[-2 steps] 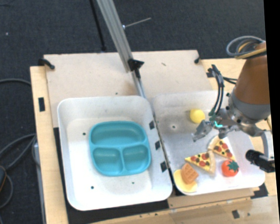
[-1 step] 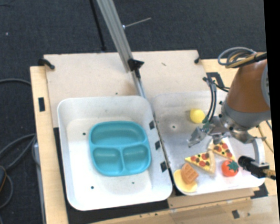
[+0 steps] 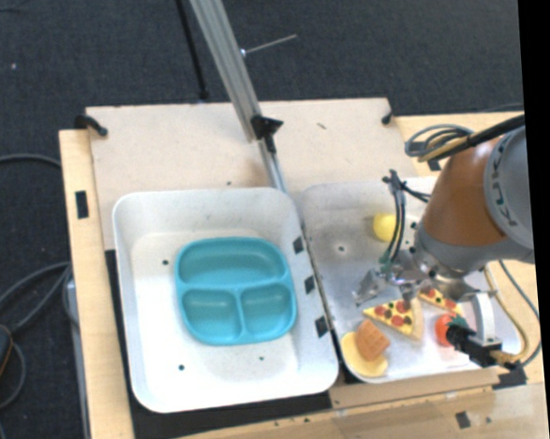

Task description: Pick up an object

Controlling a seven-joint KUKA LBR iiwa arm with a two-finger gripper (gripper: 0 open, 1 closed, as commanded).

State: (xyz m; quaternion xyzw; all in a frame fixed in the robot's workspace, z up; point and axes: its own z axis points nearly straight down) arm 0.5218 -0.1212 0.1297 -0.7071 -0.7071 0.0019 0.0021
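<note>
My gripper (image 3: 381, 286) hangs low over the middle of the right bin (image 3: 336, 219), below the orange band of the arm (image 3: 462, 201). Just under and in front of it lies a pizza slice (image 3: 397, 316). A second pizza slice (image 3: 438, 297) lies to its right, partly under the wrist. A yellow ball (image 3: 384, 226) rests behind the gripper, near the bin's far side. A brown bun (image 3: 372, 338) sits on a small yellow plate (image 3: 365, 365) at the bin's front left corner. A red object (image 3: 446, 328) lies at the front right.
The left bin (image 3: 138, 270) holds a teal divided plate (image 3: 234, 290). A slanted metal pole (image 3: 231, 67) rises behind the bins. Cables (image 3: 434, 142) loop beside the arm at the back right. The bins' shared wall (image 3: 309, 277) is close to the gripper's left.
</note>
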